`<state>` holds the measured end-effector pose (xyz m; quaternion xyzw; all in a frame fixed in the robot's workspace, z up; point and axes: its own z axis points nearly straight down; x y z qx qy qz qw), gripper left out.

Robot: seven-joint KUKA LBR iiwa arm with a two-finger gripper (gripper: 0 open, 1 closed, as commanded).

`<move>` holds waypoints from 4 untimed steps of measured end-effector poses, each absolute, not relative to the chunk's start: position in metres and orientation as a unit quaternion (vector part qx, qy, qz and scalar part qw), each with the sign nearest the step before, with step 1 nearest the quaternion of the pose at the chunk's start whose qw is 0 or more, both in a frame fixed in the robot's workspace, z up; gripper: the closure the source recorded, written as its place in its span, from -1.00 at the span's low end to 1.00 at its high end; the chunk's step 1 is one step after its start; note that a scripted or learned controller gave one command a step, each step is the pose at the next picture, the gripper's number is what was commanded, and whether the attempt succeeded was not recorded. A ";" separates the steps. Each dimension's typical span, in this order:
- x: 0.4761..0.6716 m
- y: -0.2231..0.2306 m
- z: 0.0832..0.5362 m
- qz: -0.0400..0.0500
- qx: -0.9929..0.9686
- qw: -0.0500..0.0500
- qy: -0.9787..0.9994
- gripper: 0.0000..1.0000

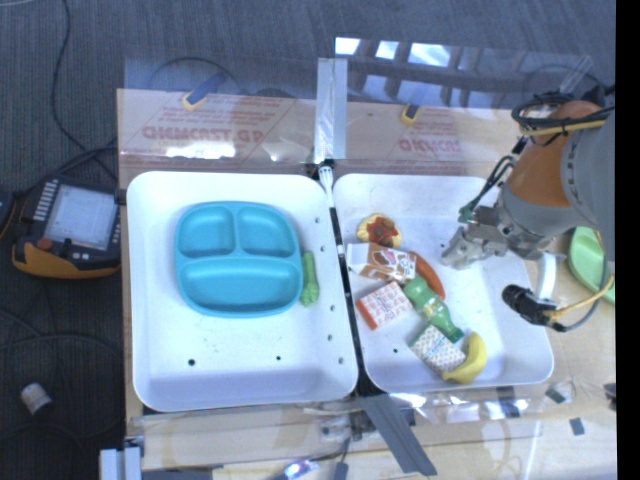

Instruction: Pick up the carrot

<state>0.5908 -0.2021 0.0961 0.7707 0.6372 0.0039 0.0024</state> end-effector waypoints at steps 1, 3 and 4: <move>0.663 -0.209 0.190 -0.004 0.820 0.000 0.572 1.00; 0.658 -0.218 0.216 -0.006 0.981 0.000 0.196 1.00; 0.636 -0.193 0.271 -0.004 0.981 -0.001 0.194 1.00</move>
